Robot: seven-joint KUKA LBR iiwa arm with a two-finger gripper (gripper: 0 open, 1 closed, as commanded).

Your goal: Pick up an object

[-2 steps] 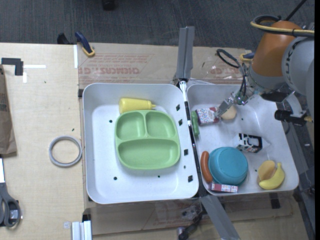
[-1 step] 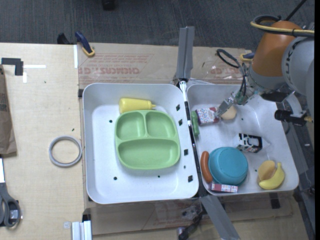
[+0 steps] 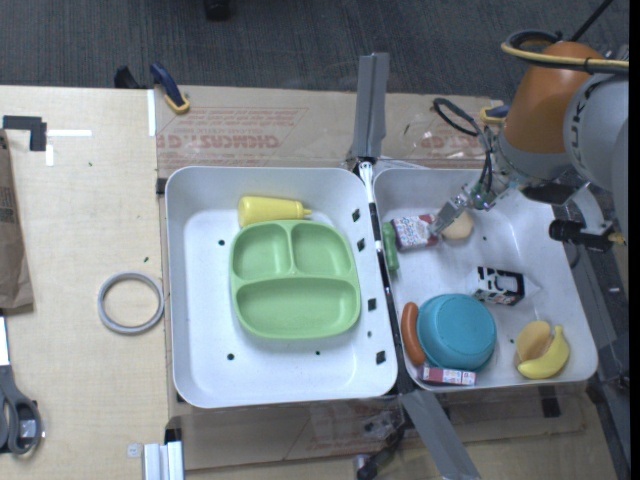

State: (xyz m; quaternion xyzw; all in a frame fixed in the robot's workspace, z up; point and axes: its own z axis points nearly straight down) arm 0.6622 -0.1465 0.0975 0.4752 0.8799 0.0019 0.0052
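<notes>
My gripper [image 3: 447,214] reaches down into the upper left part of the right bin [image 3: 560,268]. Its tip sits between a small red-and-white packet [image 3: 410,231] and a round beige piece [image 3: 460,228], very close to both. I cannot make out whether it touches or holds either one. Lower in the same bin lie a blue bowl [image 3: 457,331], an orange sausage [image 3: 410,331], a yellow banana [image 3: 542,350], a black-and-white item [image 3: 499,285] and a flat red-and-white pack [image 3: 448,375]. A green strip [image 3: 389,248] lies by the bin's left wall.
The left bin [image 3: 190,298] holds a green divided plate [image 3: 295,278] and a yellow bottle [image 3: 270,209] behind it. On the bench to the left lie a grey tape ring [image 3: 131,301], scissors [image 3: 15,423] and a blue clamp [image 3: 170,86]. Cables loop above the right bin.
</notes>
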